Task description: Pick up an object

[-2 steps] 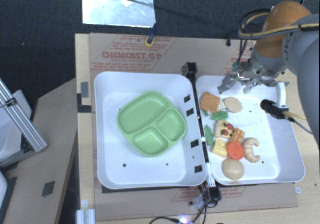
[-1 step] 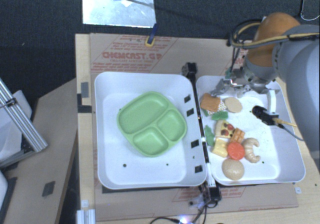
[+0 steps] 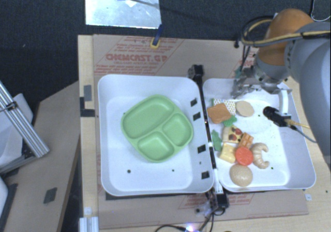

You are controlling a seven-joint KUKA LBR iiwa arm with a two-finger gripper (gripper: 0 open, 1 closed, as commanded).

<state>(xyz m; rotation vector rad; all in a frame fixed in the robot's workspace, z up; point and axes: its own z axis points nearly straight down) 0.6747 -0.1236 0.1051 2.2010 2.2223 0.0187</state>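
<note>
My gripper (image 3: 241, 89) hangs over the far left part of the right bin (image 3: 299, 170), just above and apart from the food pile. Right below it lie a round beige cracker (image 3: 244, 108) and an orange-brown toast piece (image 3: 219, 113). Further toward the front sit a green leafy piece (image 3: 229, 120), a pizza slice (image 3: 232, 134), orange fries (image 3: 245, 140), a yellow cheese block (image 3: 227, 153), a red tomato (image 3: 244, 156), a croissant (image 3: 260, 154) and a round bun (image 3: 241, 175). Nothing shows between the gripper's tips.
The left bin (image 3: 111, 174) holds a green three-compartment plate (image 3: 156, 128). A divider with black clips (image 3: 204, 127) runs between the bins. A small green piece (image 3: 216, 140) lies against it. The grey arm (image 3: 305, 55) covers the right bin's far right corner.
</note>
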